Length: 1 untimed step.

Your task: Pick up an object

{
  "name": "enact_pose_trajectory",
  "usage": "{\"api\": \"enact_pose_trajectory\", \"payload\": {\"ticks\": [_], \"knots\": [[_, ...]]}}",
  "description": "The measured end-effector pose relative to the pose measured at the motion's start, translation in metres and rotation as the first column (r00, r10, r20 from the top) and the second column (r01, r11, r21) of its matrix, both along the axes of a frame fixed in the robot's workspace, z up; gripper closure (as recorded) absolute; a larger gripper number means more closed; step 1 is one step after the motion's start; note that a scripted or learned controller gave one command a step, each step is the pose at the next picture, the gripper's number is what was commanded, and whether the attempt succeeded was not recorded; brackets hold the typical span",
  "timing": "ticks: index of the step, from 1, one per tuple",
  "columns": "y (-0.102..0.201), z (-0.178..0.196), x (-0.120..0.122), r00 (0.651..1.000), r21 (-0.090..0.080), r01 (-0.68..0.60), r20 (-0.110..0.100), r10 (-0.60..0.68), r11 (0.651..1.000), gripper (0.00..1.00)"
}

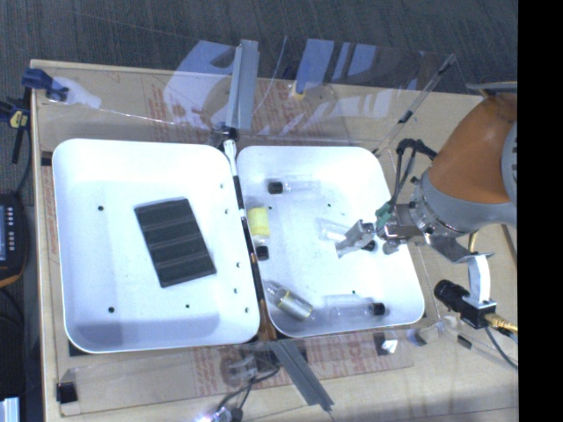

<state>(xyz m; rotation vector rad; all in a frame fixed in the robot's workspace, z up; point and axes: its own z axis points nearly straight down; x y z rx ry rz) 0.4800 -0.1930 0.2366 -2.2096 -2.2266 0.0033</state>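
- Step: approach; gripper (352, 238) hangs low in the right bin (400, 227), jaws apart, nothing between them
- A clear vial (330, 229) lies just beside its tips
- Next: settle over the vial, then close

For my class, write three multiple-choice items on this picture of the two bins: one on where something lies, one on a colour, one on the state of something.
1. Where does the dark ribbed slab lie?
A. left bin
B. right bin
C. on the bench

2. What colour is the small block by the right bin's left wall?
A. red
B. yellow
C. blue

3. Where is the gripper?
A. above the left bin
B. outside both bins
C. over the right bin

Key: 1 A, the slab rests on the left bin floor. 2 B, the block is pale yellow. 3 C, the gripper hangs over the right bin, near its right side.
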Motion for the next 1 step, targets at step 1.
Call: {"api": "enact_pose_trajectory", "payload": {"ticks": [1], "knots": [[-0.0137, -0.1429, 0.0838, 0.996, 0.000, -0.088, -0.002, 0.088, 0.996, 0.00]]}}
